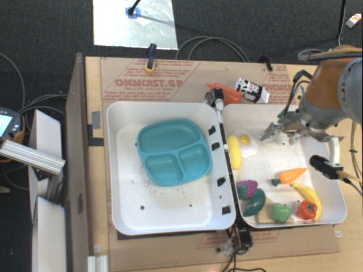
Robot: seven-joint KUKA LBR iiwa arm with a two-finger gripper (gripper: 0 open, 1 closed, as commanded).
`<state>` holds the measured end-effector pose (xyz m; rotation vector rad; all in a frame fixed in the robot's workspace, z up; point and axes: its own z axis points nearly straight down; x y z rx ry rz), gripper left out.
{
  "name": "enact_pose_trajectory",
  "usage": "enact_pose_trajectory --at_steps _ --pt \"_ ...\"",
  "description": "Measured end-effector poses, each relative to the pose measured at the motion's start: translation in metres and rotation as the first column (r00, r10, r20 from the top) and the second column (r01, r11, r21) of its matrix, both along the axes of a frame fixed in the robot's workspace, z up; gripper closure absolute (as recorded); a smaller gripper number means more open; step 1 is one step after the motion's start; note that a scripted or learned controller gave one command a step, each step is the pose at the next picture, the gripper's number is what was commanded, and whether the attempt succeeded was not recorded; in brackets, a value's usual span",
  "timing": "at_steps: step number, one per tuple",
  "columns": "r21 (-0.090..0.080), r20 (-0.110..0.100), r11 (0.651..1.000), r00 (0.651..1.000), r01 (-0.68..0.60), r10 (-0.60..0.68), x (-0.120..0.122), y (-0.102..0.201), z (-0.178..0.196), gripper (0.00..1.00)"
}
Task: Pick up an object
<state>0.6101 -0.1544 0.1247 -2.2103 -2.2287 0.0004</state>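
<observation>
Cardboard-topped table (170,75) w/ two white bins; right bin (339,211) holds toy food. Gripper (271,132) hovers empty, fingers spread, near toy corn (233,152) by divider: looks light, stiff, slick plastic, grab across its middle

Red block lettering reading "CHEMCAST GP" stood printed on the brown cardboard sheet (170,75) under the bins, well left of the gripper's fingers (271,132) and beyond them toward the bench's far edge. A second print of the same red lettering ran on that sheet just beyond the fingers, cut off and partly hidden, probably the same brand. The black-and-white label on the small package (251,90) beyond the fingers was too small to read.
</observation>
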Motion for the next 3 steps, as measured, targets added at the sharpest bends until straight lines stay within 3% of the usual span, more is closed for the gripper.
enact_pose_trajectory --at_steps 1,2,3 --pt "-0.003 0.004 1.0 1.0 0.003 -0.003 0.058 -0.031 -0.042 0.0" --pt "-0.006 0.009 1.0 1.0 -0.001 0.001 0.059 -0.031 -0.028 1.0" --pt "-0.003 0.005 1.0 1.0 0.002 -0.002 0.059 -0.013 -0.04 1.0"
